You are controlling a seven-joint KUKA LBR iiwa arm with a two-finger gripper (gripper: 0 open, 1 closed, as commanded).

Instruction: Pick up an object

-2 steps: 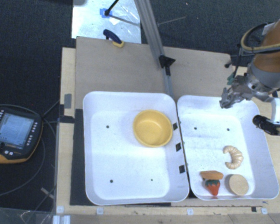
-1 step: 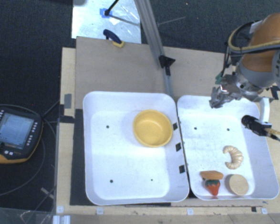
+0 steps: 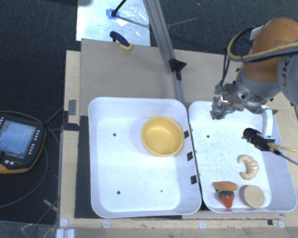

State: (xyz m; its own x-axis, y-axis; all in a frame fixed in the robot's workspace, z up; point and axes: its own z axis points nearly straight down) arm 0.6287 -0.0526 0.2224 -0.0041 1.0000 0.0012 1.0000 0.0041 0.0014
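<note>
The tool (image 3: 218, 111) hangs over the right bin's (image 3: 285, 202) far-left corner, its grip state indeterminate, well apart from the croissant (image 3: 248, 166), cookie (image 3: 253, 196) and strawberry (image 3: 227, 197).

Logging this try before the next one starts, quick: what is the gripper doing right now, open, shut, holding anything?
Gripper: cannot be told from this view; it hangs over the far left corner of the right bin, with no object seen in it.

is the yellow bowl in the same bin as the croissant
No, the yellow bowl sits in the left bin, while the croissant lies in the right bin.
</note>
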